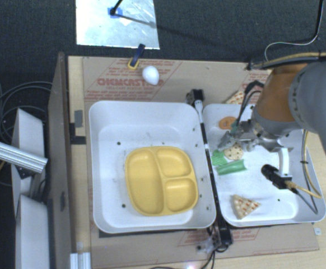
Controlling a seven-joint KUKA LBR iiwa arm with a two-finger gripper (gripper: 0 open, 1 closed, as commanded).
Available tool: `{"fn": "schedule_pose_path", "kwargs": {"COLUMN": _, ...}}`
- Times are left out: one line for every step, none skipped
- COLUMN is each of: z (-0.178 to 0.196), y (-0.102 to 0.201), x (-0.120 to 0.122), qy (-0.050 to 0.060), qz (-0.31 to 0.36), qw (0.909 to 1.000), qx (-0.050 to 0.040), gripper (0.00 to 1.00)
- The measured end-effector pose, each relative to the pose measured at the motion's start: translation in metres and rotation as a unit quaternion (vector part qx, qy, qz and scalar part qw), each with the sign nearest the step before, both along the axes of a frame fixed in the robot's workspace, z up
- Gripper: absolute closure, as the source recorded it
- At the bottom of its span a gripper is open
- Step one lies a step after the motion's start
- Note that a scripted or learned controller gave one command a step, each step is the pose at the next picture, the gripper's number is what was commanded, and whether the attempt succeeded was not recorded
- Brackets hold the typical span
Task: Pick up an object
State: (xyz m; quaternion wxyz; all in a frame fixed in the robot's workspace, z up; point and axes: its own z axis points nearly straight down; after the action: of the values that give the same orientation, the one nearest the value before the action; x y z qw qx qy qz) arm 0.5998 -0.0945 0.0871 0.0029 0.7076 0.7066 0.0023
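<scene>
- The left bin has bare floor along its rim; the yellow divided tray takes its middle.
- In the right bin, the gripper crowds the cracker and green piece.
- The pizza slice lies apart, with open floor around it.

The gripper hangs over the right bin, close above a cracker. Just below it lies a flat packet; further toward the near edge, a wedge-shaped piece. Far to its left, a divided tray sits in the left bin.
</scene>
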Motion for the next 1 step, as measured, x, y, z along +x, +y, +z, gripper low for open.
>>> {"fn": "schedule_pose_path", "kwargs": {"z": -0.001, "y": 0.0076, "x": 0.0729, "qy": -0.001, "qz": 0.004, "qw": 1.0, "qx": -0.0001, "gripper": 0.0}}
